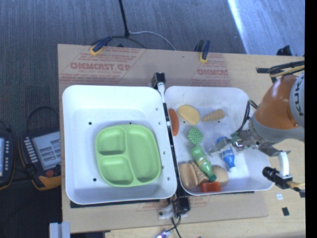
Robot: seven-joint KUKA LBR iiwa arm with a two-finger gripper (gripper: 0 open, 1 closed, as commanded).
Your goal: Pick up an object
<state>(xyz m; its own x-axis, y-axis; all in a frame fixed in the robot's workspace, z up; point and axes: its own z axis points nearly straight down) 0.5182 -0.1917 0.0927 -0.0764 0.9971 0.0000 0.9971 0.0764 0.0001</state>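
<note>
Lying upright in view, cap up, blue bottle (228, 158) beside claw (221, 145), grip unclear.

Grey arm (292, 108) entering from the right, orange band above a bent wrist, gripper (224, 144) angled low and leftward

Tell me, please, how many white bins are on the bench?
2. The left bin holds a green divided plate. The right bin holds the small toy items, with the tool above them.
</note>
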